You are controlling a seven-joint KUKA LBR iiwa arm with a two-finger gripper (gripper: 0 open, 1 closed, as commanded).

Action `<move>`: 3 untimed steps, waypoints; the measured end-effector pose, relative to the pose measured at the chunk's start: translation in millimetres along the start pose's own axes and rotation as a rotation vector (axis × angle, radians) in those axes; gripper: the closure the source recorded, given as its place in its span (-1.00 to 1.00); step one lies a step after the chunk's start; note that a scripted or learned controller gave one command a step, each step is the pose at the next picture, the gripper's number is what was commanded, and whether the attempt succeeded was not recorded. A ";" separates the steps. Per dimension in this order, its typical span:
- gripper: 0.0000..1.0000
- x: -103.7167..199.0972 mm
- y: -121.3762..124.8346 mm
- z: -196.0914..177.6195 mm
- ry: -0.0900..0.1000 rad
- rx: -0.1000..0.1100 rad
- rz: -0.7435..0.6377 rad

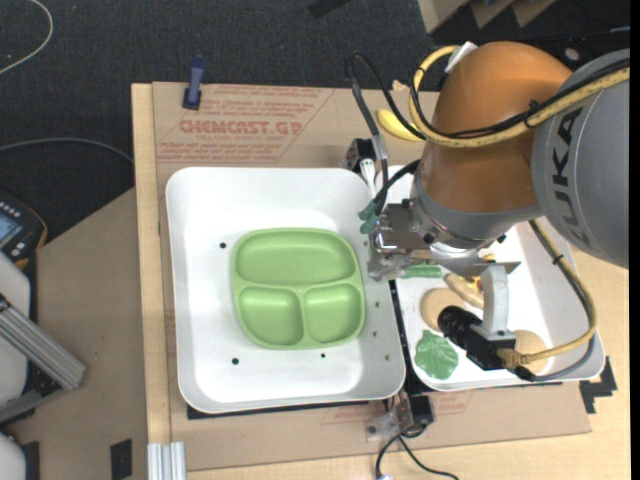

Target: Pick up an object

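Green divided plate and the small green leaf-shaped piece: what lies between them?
In the camera view, only bare white floor and the rim of the left bin separate the plate from the leaf-shaped piece.

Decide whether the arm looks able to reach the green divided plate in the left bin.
Probably yes: the green divided plate lies uncovered in the left bin, and the arm hangs right beside it over the right bin, with nothing between.

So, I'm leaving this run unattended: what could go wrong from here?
1. The green leaf-shaped piece and tan pieces lie crowded in the right bin, so a grasp may catch two or knock one aside.
2. The arm hangs over the bins' shared edge; coming down, it might strike the left bin on its rim.
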State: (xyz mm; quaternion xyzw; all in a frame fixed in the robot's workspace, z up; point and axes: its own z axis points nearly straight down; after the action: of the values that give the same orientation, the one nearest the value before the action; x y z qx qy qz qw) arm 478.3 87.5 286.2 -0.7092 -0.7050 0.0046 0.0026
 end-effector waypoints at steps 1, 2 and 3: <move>1.00 16.0 1.0 -106.6 0.006 -0.023 -0.009; 1.00 57.2 -0.8 -42.2 0.002 -0.002 -0.010; 1.00 107.4 -0.6 -114.8 0.008 -0.019 -0.013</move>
State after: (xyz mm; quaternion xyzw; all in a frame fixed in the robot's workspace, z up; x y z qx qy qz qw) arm 479.5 195.3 400.6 -0.7046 -0.7096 -0.0048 -0.0014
